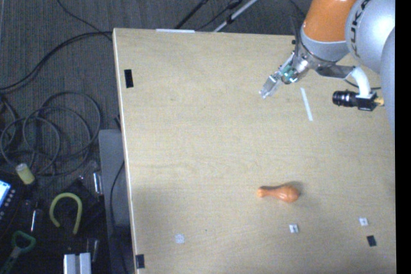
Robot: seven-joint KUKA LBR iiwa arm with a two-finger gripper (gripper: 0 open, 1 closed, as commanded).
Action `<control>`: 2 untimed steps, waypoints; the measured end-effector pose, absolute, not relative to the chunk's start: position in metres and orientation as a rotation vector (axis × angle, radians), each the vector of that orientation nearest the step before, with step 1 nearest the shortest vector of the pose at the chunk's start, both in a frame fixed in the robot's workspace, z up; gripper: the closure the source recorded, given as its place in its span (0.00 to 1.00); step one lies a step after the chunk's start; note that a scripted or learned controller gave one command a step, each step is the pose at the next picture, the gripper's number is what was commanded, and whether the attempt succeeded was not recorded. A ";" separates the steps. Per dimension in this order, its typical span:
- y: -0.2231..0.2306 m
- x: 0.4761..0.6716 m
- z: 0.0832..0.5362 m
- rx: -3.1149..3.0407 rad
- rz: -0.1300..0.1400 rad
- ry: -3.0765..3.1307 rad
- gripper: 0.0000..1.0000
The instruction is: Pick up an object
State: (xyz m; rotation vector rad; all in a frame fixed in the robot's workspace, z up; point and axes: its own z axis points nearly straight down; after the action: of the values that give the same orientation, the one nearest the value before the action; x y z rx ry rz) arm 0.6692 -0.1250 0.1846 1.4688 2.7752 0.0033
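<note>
An orange, pear-shaped object (279,193) lies on its side on the tan bench surface (192,157), toward the lower right. My gripper (271,85) hangs over the upper right part of the surface, well above and apart from the orange object in the view. It points down and to the left from the grey arm with the orange band (331,3). Nothing shows in its tip.
A thin white stick (307,104) lies just right of the gripper. Small white and black markers (293,228) dot the lower right corner. A black tag (129,78) sits near the left edge. Cables and tools (58,138) lie on the floor beyond that edge.
</note>
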 end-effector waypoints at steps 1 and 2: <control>-0.045 0.669 0.183 1.656 0.001 2.671 1.00; -0.085 0.668 0.220 2.022 -0.004 2.402 1.00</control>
State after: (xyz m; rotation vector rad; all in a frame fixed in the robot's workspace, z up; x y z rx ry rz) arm 0.6684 -0.0846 0.2203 2.0224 2.4024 -0.0036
